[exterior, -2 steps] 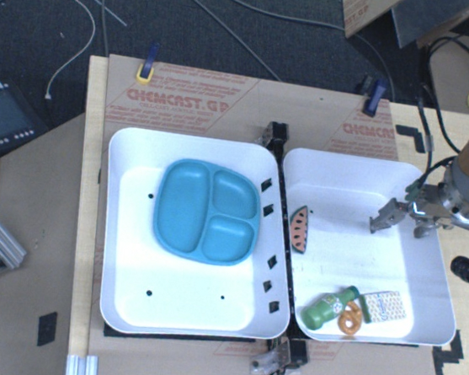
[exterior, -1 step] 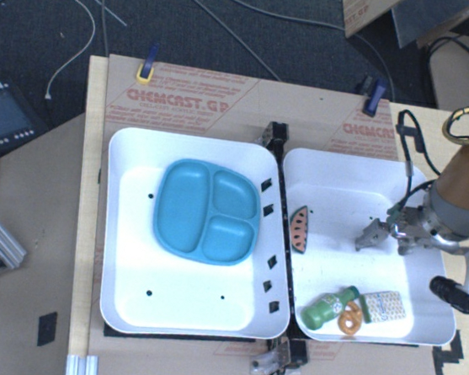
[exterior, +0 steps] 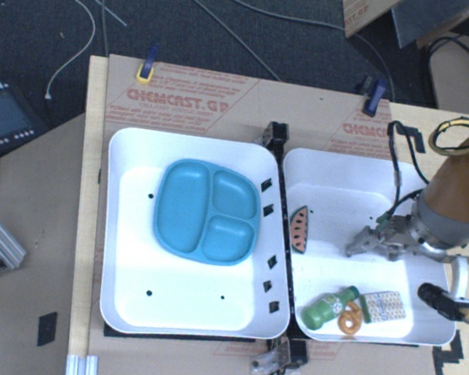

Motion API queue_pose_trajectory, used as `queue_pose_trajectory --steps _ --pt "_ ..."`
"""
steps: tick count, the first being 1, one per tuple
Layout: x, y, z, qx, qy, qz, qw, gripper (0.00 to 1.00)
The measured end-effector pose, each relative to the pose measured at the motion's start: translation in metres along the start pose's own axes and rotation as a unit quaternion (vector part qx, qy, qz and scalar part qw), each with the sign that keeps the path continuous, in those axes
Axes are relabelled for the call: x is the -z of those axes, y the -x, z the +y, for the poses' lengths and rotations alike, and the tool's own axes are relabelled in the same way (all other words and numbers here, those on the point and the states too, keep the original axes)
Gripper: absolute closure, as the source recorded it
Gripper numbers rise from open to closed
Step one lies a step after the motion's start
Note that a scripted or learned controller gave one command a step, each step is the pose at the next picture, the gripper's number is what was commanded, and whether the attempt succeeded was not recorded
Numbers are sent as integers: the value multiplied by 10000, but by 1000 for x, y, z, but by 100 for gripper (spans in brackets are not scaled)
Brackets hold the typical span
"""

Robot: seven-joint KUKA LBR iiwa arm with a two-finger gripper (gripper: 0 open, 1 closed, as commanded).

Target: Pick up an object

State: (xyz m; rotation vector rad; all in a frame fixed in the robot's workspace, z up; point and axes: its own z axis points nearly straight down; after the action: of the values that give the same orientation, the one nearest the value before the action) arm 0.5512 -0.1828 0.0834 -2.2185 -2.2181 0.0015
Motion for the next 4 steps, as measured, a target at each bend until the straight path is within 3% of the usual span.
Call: queue_pose_trajectory --steps 1,2,4 --pt "13 0 1 -2 19 -5 10000 100" --pt "65 0 -8 -3 40 -18 10000 100" --pt "172 5 -4 7 52 -23 10000 100"
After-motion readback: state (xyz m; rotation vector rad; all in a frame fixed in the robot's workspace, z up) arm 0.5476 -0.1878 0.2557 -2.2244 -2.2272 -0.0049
